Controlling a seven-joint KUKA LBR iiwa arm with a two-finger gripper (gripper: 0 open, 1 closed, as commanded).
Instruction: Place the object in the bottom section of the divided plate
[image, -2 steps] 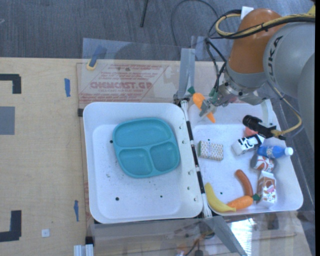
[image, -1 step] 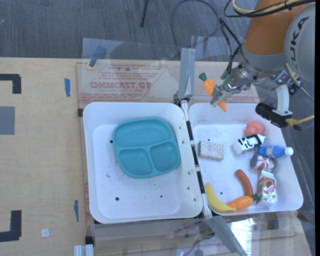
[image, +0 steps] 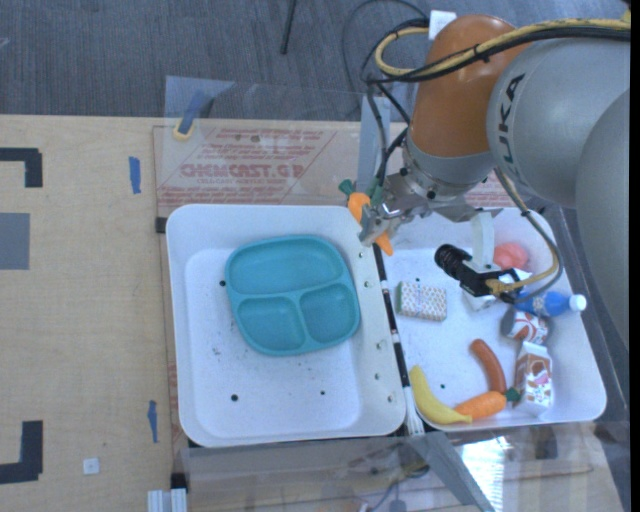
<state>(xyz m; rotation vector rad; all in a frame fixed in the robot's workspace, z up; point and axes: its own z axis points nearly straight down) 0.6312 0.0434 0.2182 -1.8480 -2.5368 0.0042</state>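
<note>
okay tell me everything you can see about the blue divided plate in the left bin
The divided plate is teal-blue and looks like smooth moulded plastic, a rounded rectangle with a raised rim. Low ridges split it into three sections: one wide section along the upper side and two smaller ones along the lower side. It lies flat, right way up, turned slightly in the left bin, nearer that bin's upper right part. All three sections hold nothing. Nothing touches it except the bin floor; the gripper is up beyond its right corner, apart from it.

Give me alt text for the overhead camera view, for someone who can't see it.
A teal divided plate sits in the left white bin, while the grey-and-orange arm's gripper hangs over the divider between bins. The right bin holds a banana, carrot, sausage and sponge.
</note>
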